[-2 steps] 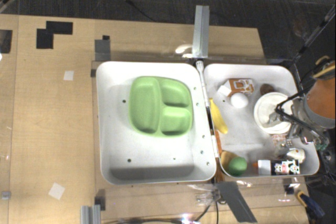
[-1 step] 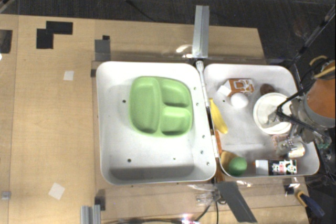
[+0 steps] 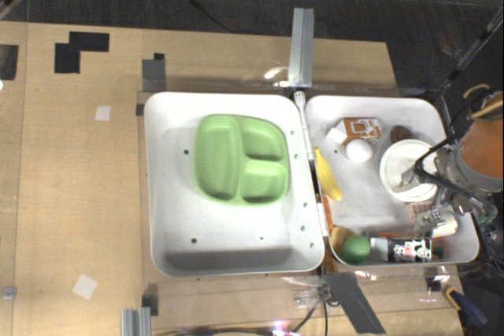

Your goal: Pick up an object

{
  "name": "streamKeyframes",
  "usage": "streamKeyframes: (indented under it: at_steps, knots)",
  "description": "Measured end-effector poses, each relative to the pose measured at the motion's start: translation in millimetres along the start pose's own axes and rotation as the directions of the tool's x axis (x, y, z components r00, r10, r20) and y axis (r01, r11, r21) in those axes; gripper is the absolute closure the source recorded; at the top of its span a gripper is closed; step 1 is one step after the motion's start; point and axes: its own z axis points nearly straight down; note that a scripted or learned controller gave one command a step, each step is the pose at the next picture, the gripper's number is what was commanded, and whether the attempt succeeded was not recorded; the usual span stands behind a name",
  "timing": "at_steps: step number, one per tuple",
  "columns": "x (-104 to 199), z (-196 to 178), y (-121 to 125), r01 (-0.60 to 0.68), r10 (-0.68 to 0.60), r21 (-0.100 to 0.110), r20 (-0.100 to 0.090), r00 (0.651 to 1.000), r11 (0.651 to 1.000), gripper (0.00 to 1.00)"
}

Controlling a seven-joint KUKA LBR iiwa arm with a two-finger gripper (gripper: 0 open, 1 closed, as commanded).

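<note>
At the right edge of the right bin [image 3: 370, 106], the gripper [image 3: 438, 210] hangs low over the clutter, just beside the white bowl [image 3: 405, 166]; whether it is spread or closed, or has anything in its grasp, I cannot tell, since cables and wrist hide it. The arm [image 3: 482, 153] reaches in from the right, its orange band above the wrist, tilted down toward the bowl's near side, which suggests a pick among the closely packed items there. Below the bowl lie a dark bottle [image 3: 403, 249] and a green ball [image 3: 356, 249]. Left of the bowl sit a small white ball [image 3: 359, 149], a carton [image 3: 357, 128] and a banana [image 3: 326, 177]. Far left of the bowl, the left bin [image 3: 165, 232] holds a green divided tray [image 3: 239, 158].
</note>
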Motion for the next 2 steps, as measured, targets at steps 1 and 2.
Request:
streamKeyframes:
  at_steps: [1,2]
  knots:
    - [-0.7,-0.2,1.6,0.096,-0.096,-0.002,0.0,0.995,0.995,0.0]
    - [-2.2,-0.3,2.2,0.144,-0.144,-0.004,-0.001,0.99,0.99,0.0]
